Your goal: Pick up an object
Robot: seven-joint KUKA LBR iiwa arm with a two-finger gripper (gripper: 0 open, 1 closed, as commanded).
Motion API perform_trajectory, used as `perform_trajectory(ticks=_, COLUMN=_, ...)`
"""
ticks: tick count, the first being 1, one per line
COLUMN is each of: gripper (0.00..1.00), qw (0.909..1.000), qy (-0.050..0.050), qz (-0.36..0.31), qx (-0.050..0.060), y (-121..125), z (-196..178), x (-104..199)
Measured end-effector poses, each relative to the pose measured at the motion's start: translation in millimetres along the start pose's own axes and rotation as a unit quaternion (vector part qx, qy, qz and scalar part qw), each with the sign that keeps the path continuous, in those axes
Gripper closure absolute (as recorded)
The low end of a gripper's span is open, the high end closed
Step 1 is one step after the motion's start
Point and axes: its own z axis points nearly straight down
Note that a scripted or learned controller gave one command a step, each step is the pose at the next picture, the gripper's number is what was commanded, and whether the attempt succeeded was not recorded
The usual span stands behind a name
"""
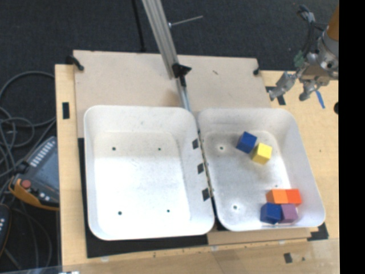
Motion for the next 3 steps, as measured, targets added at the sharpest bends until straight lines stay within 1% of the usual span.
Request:
perform_trajectory(ticks=1, gripper=0.0, qw=1.0, qy=0.002, qz=0.002, qx=0.002, y=6, z=100, x=40)
perform_trajectory(ticks=2, gripper=0.0, qw=1.0, qy=0.001, qz=0.002, qx=0.002, y=6, z=203, x=58)
perform_trajectory(ticks=3, gripper=0.0, qw=1.0, qy=0.0, qz=0.005, qx=-0.001, y=-37, z=198, x=62)
